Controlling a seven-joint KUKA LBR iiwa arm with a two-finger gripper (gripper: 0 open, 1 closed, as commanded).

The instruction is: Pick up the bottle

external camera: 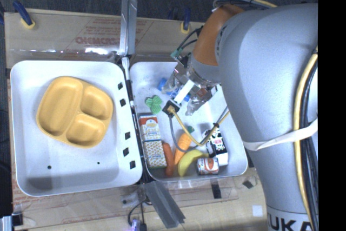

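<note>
"KUKA" reads on arm base; tool over right bin, grip state unclear.

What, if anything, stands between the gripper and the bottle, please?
Nothing visible does. The gripper hangs over the far end of the right bin, beside what seems to be the bottle, partly hidden under it; the green toy lies apart, nearer the camera.

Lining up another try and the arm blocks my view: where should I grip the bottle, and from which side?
Hedged: the bottle seems to lie on its side at the back left of the right bin, blue cap outward, body running under the gripper. Come straight down and close across the body just behind the cap, where bare floor flanks it.
</note>
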